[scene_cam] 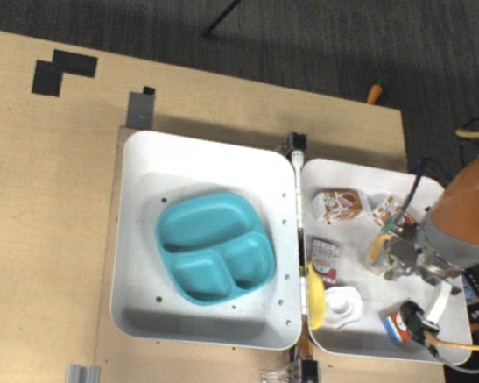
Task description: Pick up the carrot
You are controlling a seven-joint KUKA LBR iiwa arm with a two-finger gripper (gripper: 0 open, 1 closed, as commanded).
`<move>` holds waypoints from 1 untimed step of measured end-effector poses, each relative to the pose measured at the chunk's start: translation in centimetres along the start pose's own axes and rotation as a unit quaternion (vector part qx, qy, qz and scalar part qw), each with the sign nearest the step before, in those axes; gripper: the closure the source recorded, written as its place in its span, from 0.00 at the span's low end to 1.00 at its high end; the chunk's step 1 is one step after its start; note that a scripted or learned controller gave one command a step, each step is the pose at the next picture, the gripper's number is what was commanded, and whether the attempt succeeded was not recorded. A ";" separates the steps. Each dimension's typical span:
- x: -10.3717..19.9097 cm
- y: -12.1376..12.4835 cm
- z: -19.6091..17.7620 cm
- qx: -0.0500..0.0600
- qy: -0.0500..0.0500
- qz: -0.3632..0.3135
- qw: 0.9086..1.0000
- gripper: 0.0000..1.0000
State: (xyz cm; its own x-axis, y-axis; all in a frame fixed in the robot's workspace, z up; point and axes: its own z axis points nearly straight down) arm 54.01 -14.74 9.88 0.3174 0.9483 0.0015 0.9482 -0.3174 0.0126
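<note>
The carrot [378, 246] is a small orange stick standing almost upright in the middle of the right bin [351, 342]. My gripper [387, 255] is low inside that bin, right against the carrot's right side, and the grey wrist with its orange band [467, 209] reaches in from the right. The wrist body hides where the gripper meets the carrot, so whether it is held is unclear.
The right bin also holds a brown snack packet [339, 205], a striped wrapper [389, 211], a small red-printed packet [324, 256], a yellow piece [314, 301], a white cup [343, 307] and a red-blue item [397, 327]. A teal divided plate [214, 246] lies in the left bin [134, 216].
</note>
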 end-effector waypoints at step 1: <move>-1.0 8.4 -7.4 0.000 -0.001 0.042 0.999 1.00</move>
State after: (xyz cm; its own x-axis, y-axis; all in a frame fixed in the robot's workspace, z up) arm 61.58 -18.34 17.34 0.3950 0.9187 0.0003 0.9186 -0.3950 0.0115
